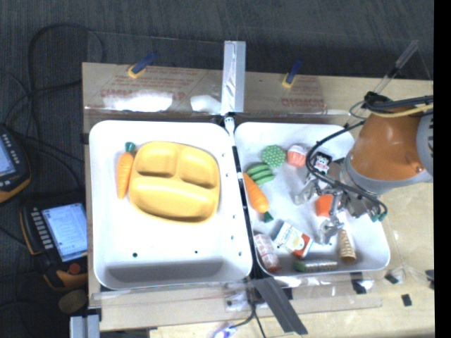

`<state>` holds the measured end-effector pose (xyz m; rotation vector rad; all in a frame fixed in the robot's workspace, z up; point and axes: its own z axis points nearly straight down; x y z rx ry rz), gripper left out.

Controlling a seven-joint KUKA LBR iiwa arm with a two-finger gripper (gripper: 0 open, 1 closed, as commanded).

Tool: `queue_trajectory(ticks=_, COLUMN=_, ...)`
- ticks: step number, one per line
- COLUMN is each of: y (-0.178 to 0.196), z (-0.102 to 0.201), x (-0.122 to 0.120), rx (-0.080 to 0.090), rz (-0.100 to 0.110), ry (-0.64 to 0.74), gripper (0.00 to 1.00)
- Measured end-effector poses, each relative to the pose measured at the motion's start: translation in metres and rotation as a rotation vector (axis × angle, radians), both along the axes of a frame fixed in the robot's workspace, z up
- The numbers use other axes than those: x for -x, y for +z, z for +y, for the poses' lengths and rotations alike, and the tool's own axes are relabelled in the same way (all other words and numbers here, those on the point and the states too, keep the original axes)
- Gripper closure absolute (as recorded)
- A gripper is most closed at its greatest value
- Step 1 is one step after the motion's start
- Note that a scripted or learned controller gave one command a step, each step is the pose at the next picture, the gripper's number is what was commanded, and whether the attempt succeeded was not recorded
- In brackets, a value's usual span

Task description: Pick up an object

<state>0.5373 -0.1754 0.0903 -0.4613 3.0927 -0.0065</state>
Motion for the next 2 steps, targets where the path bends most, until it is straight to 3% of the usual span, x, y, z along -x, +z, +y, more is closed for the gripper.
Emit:
queue_trajectory(ticks=1, y=-0.001, z=0.008, x=-0.014, rx=0.000, rz=0.004, ry=-0.038, gripper=0.00)
queue_trajectory(ticks=2, y=0.010, z=0.009, x=-0.016, rx=0.000, rz=-0.002, ry=-0.038, gripper=1.00)
